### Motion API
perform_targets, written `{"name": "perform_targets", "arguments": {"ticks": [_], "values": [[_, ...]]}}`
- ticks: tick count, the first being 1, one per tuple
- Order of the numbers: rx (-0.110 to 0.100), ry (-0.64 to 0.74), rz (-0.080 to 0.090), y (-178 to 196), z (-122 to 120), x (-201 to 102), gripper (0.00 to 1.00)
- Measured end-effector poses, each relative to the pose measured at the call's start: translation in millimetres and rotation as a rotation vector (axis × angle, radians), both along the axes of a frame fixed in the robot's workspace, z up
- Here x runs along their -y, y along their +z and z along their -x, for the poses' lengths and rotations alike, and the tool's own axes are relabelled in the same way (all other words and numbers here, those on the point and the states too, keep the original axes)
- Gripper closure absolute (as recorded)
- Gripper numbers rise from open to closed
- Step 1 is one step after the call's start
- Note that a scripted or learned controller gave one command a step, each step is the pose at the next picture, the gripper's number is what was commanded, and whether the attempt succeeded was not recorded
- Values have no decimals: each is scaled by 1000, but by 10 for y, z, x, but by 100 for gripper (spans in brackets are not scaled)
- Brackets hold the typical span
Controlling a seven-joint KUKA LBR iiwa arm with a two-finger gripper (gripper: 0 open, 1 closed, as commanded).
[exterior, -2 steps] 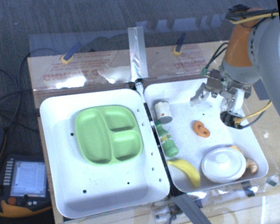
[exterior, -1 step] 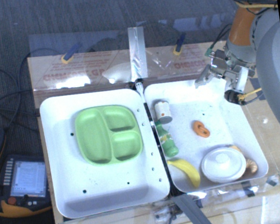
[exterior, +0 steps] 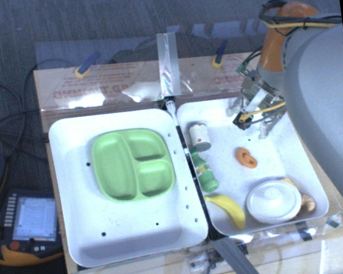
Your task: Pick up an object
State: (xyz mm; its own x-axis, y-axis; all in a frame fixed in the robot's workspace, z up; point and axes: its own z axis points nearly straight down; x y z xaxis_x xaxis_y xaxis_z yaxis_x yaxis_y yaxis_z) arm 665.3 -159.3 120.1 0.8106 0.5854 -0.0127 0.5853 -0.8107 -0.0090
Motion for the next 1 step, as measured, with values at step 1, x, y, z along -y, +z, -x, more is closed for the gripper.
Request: {"name": "perform_targets", "arguments": {"ticks": [1], "values": [[11, -196, 4, 474, 93, 228, 0]]}}
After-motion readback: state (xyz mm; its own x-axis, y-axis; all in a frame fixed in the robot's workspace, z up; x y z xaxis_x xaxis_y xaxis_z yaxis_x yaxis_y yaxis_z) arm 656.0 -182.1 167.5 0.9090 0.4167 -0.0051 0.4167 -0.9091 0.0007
